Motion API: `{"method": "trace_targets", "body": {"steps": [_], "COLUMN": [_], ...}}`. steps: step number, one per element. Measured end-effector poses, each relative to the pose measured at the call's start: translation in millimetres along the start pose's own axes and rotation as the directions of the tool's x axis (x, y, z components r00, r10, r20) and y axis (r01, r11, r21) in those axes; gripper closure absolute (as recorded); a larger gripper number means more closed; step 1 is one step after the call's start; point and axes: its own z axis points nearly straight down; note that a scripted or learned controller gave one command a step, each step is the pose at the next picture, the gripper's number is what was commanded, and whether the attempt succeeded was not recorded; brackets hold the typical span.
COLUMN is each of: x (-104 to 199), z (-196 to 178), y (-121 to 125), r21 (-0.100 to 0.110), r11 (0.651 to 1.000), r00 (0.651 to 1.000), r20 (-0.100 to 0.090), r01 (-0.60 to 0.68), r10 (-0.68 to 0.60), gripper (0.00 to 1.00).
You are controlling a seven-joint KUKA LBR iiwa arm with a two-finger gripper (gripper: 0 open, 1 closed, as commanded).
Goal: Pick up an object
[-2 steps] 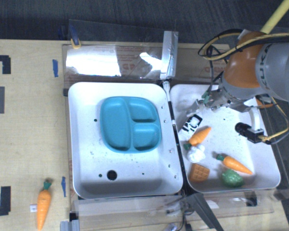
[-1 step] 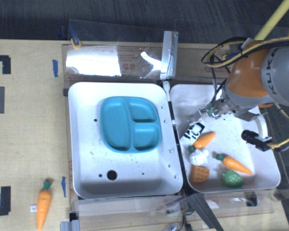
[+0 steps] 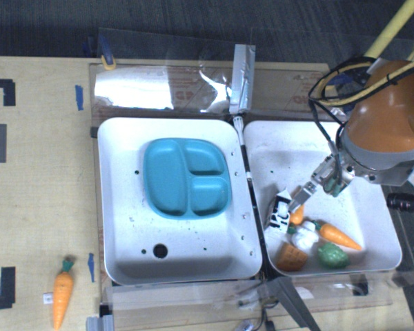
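While the gripper [image 3: 284,216] (finger spread hard to tell) hangs over the toy pile [image 3: 310,240], it should target one separable piece.

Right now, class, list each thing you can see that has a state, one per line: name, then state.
gripper: low in the right bin, at the toy pile
blue divided plate: lying flat in the left bin
carrot: lying on its side in the right bin
second carrot: lying on the bench, outside the bins
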Motion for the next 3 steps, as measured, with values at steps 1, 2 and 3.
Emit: {"method": "trace_targets", "body": {"steps": [1,2,3], "x": [-15,2,-28], "z": [73,-1,59], "y": [0,-10,-98], "r21": [-0.017,-0.001,0.012], "r11": [0.916,0.926,0.948], "r00": [0.916,0.926,0.948], "r20": [0.006,0.001,-0.005], "r01": [-0.402,-0.378,-0.318], "r10": [0.402,0.378,0.318], "gripper": [0.0,0.0,0.0]}}
